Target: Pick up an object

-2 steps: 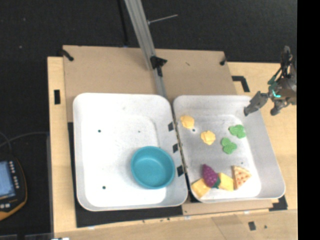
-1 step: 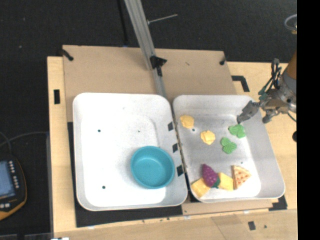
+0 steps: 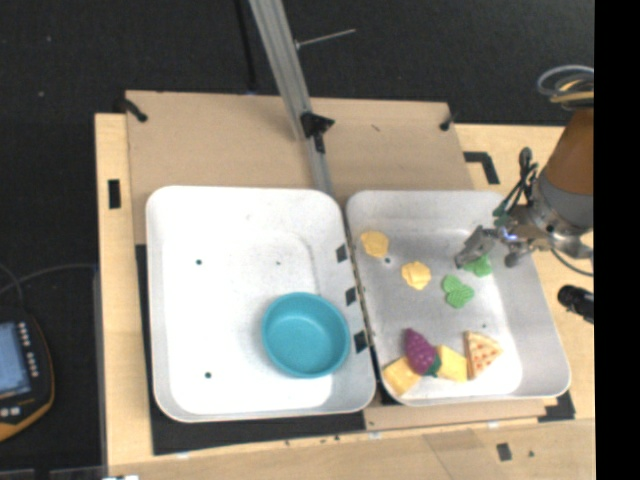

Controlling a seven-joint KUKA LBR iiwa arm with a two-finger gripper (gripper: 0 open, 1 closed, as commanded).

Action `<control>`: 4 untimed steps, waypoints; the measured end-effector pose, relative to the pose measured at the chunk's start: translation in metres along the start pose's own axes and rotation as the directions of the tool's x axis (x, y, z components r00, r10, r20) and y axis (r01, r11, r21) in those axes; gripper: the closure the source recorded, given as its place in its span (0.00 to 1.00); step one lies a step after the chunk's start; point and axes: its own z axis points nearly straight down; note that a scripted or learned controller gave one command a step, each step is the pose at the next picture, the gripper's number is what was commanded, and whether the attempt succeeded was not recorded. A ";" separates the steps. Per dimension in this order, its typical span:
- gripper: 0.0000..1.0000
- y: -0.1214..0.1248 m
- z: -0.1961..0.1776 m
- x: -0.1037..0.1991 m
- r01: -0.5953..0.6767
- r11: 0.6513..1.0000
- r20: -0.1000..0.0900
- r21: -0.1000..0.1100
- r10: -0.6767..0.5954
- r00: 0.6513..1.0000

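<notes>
My gripper (image 3: 492,252) hangs over the upper right part of the right bin (image 3: 535,368), its fingers spread open. A small green toy piece (image 3: 483,266) lies in the bin just below and between the fingers (image 3: 467,258), not held. Another green piece (image 3: 458,291) lies a little to the lower left. Two yellow pieces (image 3: 374,243) (image 3: 416,274) lie further left. Along the bin's front sit a purple grape bunch (image 3: 420,350), a yellow block (image 3: 402,375), a yellow wedge (image 3: 452,365) and a pizza slice (image 3: 482,353).
The left bin (image 3: 200,228) holds a blue bowl (image 3: 305,333) near its front right corner. A grey metal pole (image 3: 285,63) slants up from between the bins at the back. A handheld controller (image 3: 18,363) lies at the far left.
</notes>
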 end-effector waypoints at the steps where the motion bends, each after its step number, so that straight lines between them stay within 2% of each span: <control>1: 0.00 -0.005 0.062 0.003 0.000 1.000 0.000 0.000 0.000 1.000; 2: 1.00 -0.003 0.046 0.001 -0.004 1.000 0.002 -0.010 0.004 1.000; 3: 1.00 0.006 -0.004 -0.007 0.002 1.000 0.003 -0.012 -0.002 1.000; 4: 1.00 0.000 -0.066 -0.005 0.003 1.000 0.003 -0.014 -0.003 1.000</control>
